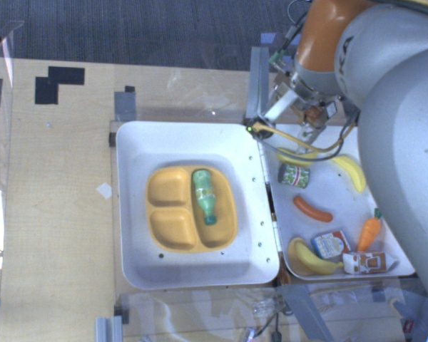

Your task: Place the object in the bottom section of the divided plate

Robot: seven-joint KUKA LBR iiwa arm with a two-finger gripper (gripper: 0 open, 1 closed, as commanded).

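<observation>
Claw of mine (310, 116) hangs over the right bin's (329, 185) far end, open or closed I cannot tell, while the green bottle (204, 197) lies in the yellow plate's (172, 188) long right compartment.

Your arm (396, 120) comes in from the right as a broad grey mass covering the right side of the right bin (342, 191). Its orange band (327, 23) sits past that bin's far edge, and the wrist (304, 84) below it slants down and to the left. You'll find the gripper (315, 114) hanging over the bin's far left corner, near the rim.
</observation>
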